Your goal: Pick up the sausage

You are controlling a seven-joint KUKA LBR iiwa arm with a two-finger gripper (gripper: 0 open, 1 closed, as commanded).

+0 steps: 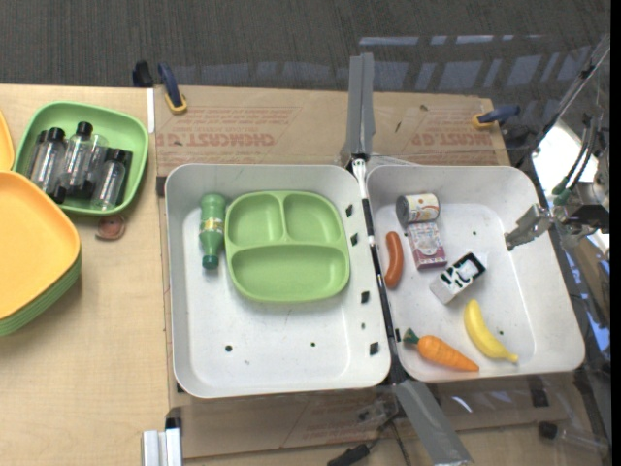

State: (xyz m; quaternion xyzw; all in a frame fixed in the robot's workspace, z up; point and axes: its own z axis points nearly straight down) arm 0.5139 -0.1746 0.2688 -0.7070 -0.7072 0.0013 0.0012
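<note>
The sausage (393,258) is reddish-orange and lies lengthwise in the right bin (505,187), close to its left wall. It lies apart from the pink box (427,246) on its right. My gripper (526,229) hovers at the right bin's right side, far from the sausage, and nothing shows in it.
The right bin also holds a small can (418,207), a white-and-black item (458,278), a banana (488,331) and a carrot (441,351). The left bin (281,357) holds a green divided plate (287,246) and a green bottle (212,229). A tray of bottles (82,158) and orange plates (29,250) sit far left.
</note>
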